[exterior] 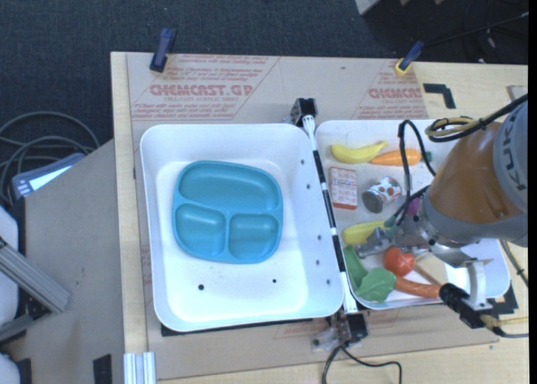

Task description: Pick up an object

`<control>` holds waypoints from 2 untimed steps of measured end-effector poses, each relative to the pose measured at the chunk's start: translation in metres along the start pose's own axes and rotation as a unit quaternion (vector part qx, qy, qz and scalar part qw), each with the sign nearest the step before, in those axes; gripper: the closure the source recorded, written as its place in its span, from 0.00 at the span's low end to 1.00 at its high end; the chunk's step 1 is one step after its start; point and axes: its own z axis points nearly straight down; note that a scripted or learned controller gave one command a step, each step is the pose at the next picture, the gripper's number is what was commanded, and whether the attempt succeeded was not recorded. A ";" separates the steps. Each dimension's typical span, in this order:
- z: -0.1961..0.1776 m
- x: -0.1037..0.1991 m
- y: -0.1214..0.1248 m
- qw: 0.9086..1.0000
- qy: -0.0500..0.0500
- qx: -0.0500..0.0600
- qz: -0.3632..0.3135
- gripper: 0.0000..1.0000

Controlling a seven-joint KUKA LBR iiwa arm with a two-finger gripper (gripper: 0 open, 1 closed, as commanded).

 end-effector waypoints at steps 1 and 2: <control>-0.010 -0.001 0.000 1.000 -0.001 -0.001 0.001 1.00; -0.100 0.023 -0.002 1.000 0.000 -0.001 0.000 1.00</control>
